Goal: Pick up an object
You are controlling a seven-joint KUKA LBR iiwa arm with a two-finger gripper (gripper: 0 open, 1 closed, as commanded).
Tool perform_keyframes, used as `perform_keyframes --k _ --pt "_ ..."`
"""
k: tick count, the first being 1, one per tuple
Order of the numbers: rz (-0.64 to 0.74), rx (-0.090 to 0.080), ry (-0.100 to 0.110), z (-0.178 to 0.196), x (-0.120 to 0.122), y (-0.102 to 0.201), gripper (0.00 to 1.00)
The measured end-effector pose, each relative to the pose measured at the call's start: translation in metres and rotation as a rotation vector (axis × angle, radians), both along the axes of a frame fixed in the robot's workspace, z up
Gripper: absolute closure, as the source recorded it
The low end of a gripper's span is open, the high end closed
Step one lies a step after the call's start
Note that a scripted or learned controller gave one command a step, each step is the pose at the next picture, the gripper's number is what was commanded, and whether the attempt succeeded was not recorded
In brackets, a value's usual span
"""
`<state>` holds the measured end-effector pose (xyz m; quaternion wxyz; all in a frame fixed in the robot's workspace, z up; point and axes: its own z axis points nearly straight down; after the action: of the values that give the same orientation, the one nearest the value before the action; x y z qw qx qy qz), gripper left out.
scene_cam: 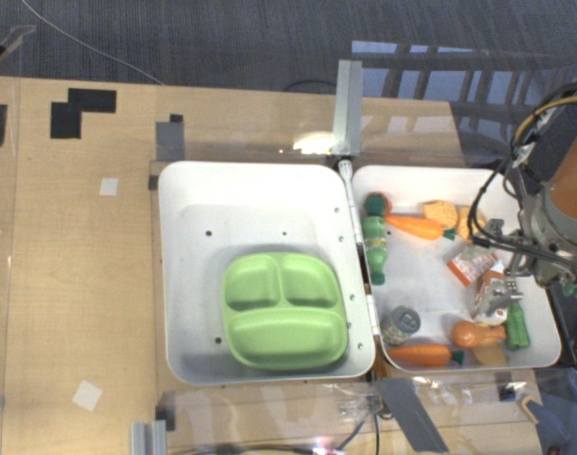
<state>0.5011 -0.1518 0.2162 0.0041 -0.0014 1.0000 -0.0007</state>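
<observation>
The right bin (430, 180) holds several small toys. An orange carrot (416, 226) lies at the back beside a yellow-orange piece (441, 213). A green knobbly toy (373, 243) with a red top runs along the left wall. A red and white packet (464, 268) sits mid-right. My gripper (494, 297) hangs low over the bin's right side, just right of the packet and above an orange-brown toy (477, 335). A green stick (516, 329) lies by the right wall. Nothing can be seen held.
A grey round can (400, 323) and an orange sausage-shaped toy (420, 354) lie at the right bin's front. The left bin (189, 254) holds a green divided plate (286, 309). A metal post (348, 107) stands behind the bins. Cables trail from the arm (558, 197) at right.
</observation>
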Motion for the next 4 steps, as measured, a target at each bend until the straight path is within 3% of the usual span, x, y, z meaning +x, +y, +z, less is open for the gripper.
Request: perform_keyframes --k 1,2,3,4 --pt "0.276 -0.004 -0.005 -0.118 0.088 0.006 0.00" --pt "0.321 -0.001 -0.004 -0.128 0.145 0.049 0.00" --pt "0.349 -0.004 -0.004 -0.126 0.068 0.038 0.00" --pt "0.166 0.001 0.009 -0.127 0.146 0.046 0.00"
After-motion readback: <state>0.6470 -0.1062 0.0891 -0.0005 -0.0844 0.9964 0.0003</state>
